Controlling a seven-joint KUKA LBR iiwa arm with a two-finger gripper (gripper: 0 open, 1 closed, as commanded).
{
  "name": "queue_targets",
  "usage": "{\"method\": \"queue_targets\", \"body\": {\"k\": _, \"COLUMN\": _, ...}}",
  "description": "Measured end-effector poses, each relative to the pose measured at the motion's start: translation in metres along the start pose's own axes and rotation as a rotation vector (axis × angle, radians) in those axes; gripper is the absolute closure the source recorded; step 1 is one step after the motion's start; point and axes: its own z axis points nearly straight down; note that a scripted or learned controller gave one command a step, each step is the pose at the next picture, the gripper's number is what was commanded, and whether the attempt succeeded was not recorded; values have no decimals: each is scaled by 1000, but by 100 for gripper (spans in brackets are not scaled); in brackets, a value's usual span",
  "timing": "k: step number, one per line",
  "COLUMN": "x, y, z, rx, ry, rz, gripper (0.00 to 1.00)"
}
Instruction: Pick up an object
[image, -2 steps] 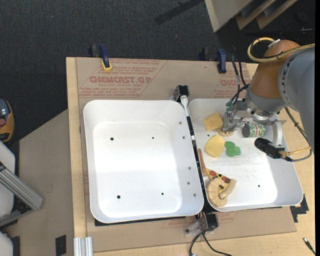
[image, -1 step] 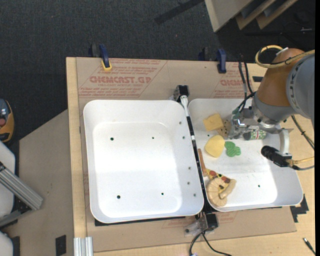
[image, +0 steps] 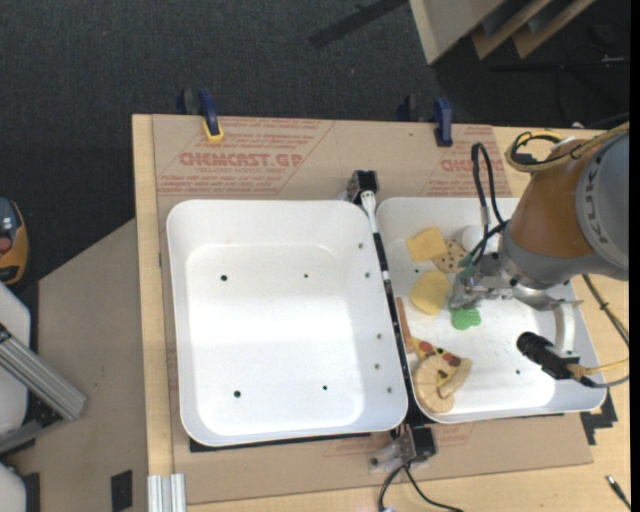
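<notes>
While the grey arm (image: 580, 215) reaches over the right bin (image: 500, 400), its gripper (image: 466, 296) sits just above a green object (image: 466, 319); whether the jaws are open cannot be told. 2 yellow blocks (image: 427, 244) lie beside the green object.

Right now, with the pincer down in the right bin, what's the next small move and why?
Probably a short straight lift to test the grasp. The pincer sits low in the right white bin, directly over the small green rounded object, with the pale yellow block close beside it. Whether the green object is actually gripped cannot be told.
</notes>
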Motion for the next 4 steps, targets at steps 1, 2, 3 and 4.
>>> {"method": "queue_targets", "body": {"k": 1, "x": -54, "y": -81, "z": -162, "rx": 6, "ry": -1, "rz": 4, "gripper": 100}}
{"method": "queue_targets", "body": {"k": 2, "x": 63, "y": -74, "z": -93, "rx": 17, "ry": 8, "rz": -13, "gripper": 100}}
{"method": "queue_targets", "body": {"k": 3, "x": 55, "y": -74, "z": -96, "rx": 11, "ry": 3, "rz": -2, "gripper": 0}}
{"method": "queue_targets", "body": {"k": 4, "x": 21, "y": -80, "z": 4, "rx": 13, "ry": 5, "rz": 3, "gripper": 0}}
